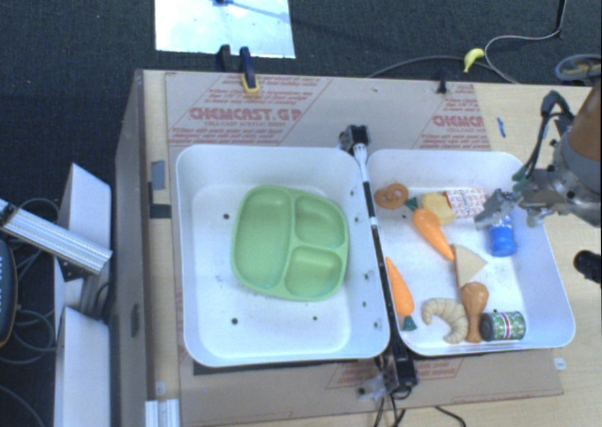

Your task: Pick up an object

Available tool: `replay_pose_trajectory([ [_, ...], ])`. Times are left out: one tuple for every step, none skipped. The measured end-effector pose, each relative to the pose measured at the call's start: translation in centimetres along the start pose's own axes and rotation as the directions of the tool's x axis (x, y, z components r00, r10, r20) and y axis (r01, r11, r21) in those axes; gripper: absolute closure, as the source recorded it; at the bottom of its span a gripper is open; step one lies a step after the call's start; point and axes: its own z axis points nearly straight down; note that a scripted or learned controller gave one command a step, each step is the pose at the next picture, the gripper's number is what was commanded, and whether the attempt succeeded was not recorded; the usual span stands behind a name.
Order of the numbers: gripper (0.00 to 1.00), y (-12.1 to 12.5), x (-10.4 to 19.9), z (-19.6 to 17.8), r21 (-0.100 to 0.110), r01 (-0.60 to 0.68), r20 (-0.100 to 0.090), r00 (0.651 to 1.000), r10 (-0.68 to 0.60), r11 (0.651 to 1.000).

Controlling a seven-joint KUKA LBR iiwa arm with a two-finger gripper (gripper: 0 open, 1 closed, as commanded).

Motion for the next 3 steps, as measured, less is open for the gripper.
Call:
replay_pose_trajectory([
  [0.00, 5.8, 3.3, 8.8, 0.002, 0.001, -0.001, 1.000, -0.001, 1.000],
  [0.00, 5.7, 6.0, 14.3, 0.003, 0.002, -0.001, 1.000, -0.002, 1.000],
  [1.00, 5.8, 5.9, 13.2, 0.000, 0.002, 0.000, 1.000, -0.002, 1.000],
])
